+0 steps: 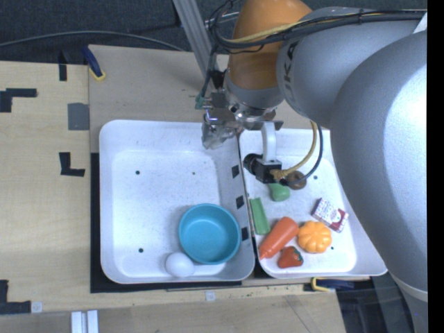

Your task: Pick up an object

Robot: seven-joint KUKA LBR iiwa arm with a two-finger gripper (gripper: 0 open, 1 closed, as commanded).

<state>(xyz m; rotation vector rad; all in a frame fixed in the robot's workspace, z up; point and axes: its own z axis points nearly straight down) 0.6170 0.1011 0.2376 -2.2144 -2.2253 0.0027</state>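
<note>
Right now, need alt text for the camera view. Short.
A grey arm with an orange band reaches in from the right, its tool over the far edge where two white bins meet. The left bin holds a blue bowl and a white ball; the right bin holds a carrot, a small orange pumpkin and other small items.

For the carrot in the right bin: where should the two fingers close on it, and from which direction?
Grip the carrot across its thicker upper half, coming straight down from above. It lies flat and slanted. The green stick flanks its upper left and the small pumpkin its right, so the fingers should probably straddle its narrow width, one upper-left, one lower-right, where some bare bin floor shows.
</note>
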